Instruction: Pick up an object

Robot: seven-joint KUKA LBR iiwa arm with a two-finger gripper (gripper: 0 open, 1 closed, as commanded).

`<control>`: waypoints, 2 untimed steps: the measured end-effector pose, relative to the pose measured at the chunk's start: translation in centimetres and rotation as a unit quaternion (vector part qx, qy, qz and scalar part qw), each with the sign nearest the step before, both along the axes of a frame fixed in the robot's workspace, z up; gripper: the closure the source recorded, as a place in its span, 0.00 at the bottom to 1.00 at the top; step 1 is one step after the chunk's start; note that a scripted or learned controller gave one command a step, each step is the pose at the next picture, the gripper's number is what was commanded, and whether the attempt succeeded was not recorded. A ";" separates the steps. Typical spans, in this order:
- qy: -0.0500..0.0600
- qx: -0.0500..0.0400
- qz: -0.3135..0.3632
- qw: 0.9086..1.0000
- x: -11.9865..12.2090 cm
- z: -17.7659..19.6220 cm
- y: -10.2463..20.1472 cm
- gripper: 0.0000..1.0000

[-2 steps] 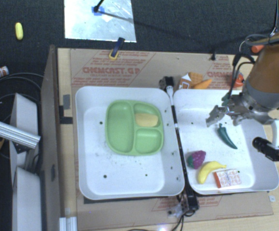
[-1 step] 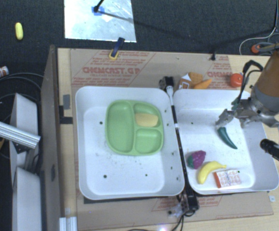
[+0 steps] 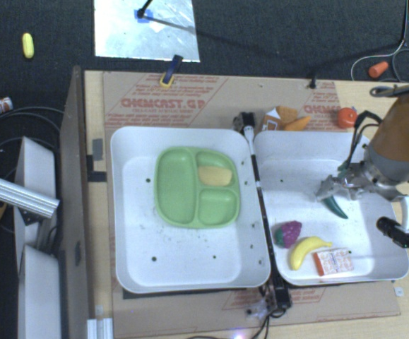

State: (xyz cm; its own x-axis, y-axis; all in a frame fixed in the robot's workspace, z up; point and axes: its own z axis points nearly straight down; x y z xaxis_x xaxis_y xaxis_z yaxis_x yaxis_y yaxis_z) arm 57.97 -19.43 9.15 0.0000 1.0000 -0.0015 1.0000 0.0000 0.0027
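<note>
The arm is reaching in from the right over the right bin, and its hand is hanging low near the middle of that bin. A dark green pepper-like piece is lying right at the tips of the hand, touching or just under them; whether it is actually pinched between the fingers, or how far those fingers are spread, I cannot tell from here.

Counting the right bin: one green piece at the hand, one purple fruit, one yellow banana and one small red-and-white packet. The last three are sitting together near the bin's front edge, apart from the hand, the banana lying between the purple fruit and the packet.

The left bin is carrying one green divided plate, with one pale yellow item lying in its upper right compartment.

Two bins in all are sitting side by side on the table.
</note>
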 end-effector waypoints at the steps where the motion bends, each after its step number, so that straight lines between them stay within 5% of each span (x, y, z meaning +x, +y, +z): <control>1: 0.002 0.001 0.000 1.000 -2.6 1.2 -0.2 0.00; 2: -0.001 0.000 0.002 1.000 0.0 4.6 -1.3 0.00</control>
